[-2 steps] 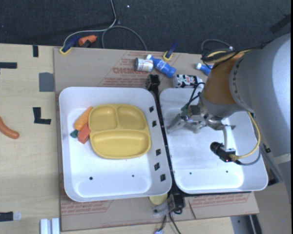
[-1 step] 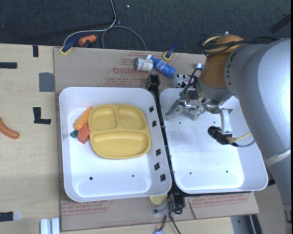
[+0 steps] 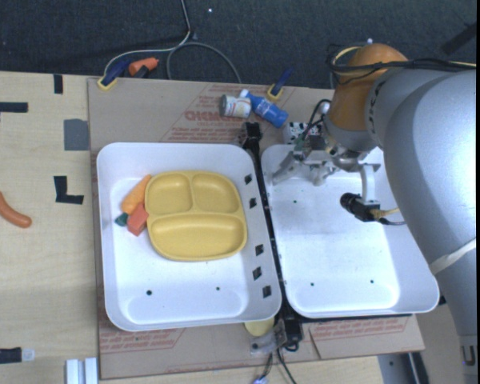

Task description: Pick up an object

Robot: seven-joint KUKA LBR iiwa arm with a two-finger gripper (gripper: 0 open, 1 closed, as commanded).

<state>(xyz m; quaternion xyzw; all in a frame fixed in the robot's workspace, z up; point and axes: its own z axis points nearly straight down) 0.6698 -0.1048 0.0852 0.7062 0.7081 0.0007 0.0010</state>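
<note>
Two white bins on cardboard

One fixed overhead camera, looking down at a slant.
It takes in both bins side by side at middling range; the arm enters from the right.

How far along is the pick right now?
Nothing looks picked yet. The yellow divided plate and the orange carrot lie in the left bin. The gripper sits over the far end of the right bin, nothing visible between its fingers. Reaching, grasping and lifting remain.
</note>
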